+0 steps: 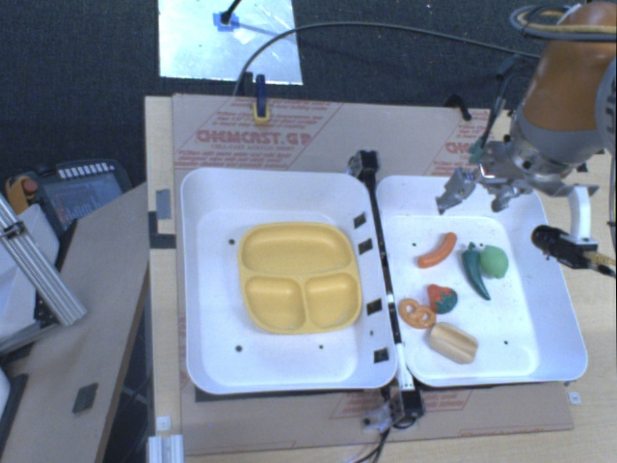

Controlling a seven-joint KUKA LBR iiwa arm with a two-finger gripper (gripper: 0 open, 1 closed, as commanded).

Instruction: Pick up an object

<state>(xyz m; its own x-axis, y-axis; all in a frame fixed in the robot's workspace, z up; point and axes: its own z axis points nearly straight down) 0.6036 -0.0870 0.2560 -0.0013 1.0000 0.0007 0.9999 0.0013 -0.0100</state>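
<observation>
- Gripper (479, 193) hangs over the far edge of the right bin (554, 350); its two fingers are spread apart with nothing between them.
- Closest item is the orange sausage (437, 250), lying tilted on the bin floor, nearer the camera than the fingertips and apart from them.
- Just right of the sausage: dark green pepper (476, 272), touching a green round fruit (495, 260).
- Nearer the camera: red-and-green piece (442, 298), orange pretzel (416, 313) just beside it, tan bread roll (453, 342) at the front.
- Left bin (207, 287) holds a yellow divided plate (295, 276), well apart from the gripper.
</observation>
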